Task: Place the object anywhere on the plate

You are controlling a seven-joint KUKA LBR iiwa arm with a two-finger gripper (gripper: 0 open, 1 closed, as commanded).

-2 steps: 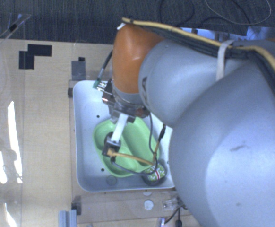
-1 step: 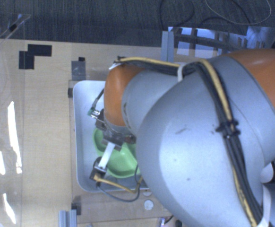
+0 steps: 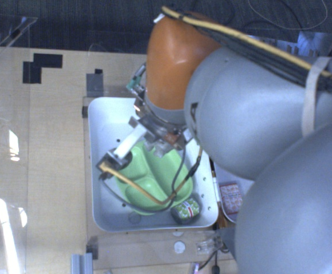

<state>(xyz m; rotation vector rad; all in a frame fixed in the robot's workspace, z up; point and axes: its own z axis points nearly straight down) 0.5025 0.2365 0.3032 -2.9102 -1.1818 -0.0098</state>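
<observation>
A light green sectioned plate lies in the left white bin, filling its middle and near part. My gripper hangs low over the plate's far section, under the orange wrist band. The wrist hides whatever is beneath it. A small round object with green, red and white print rests in the bin's near right corner, just off the plate's rim and apart from the gripper.
The grey arm covers most of the right bin. A small card or packet with a red pattern peeks out there beside the arm. The bin's far left part is bare white floor. Wooden bench lies to the left.
</observation>
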